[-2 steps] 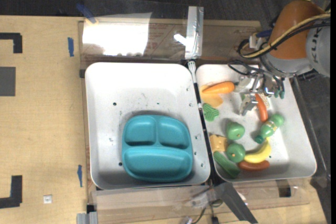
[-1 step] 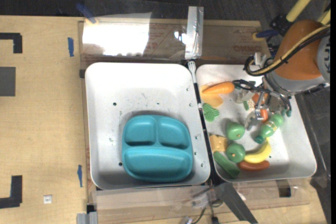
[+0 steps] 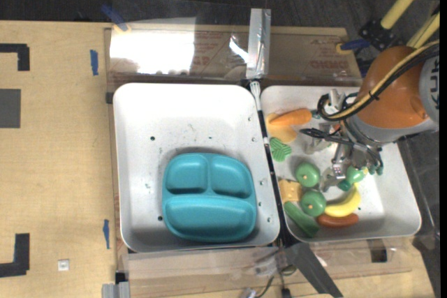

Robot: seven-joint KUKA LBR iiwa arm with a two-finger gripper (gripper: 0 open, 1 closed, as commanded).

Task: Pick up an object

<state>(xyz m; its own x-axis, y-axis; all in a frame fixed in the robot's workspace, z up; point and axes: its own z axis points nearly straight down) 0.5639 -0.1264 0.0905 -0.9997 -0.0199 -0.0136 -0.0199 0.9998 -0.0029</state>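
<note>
The right bin [image 3: 398, 206] holds a heap of toy foods: an orange carrot [image 3: 290, 117] at the back, a ribbed green piece [image 3: 281, 149], two round green fruits [image 3: 307, 174] [image 3: 313, 203], a yellow banana [image 3: 347, 203] and a red-orange sausage [image 3: 337, 220] at the front. My gripper [image 3: 340, 171] reaches down into this bin from the right, just above the banana and beside the upper green fruit. A small green piece [image 3: 355, 176] lies right against its tip; whether it is held is hidden by the wrist.
The left bin [image 3: 140, 115] carries a teal divided tray [image 3: 208, 206] in its front half. The arm's orange band [image 3: 391, 98] and cables hang over the right bin's back right. A dark green piece [image 3: 299, 218] and a yellow chunk [image 3: 288, 189] lie by the divider wall.
</note>
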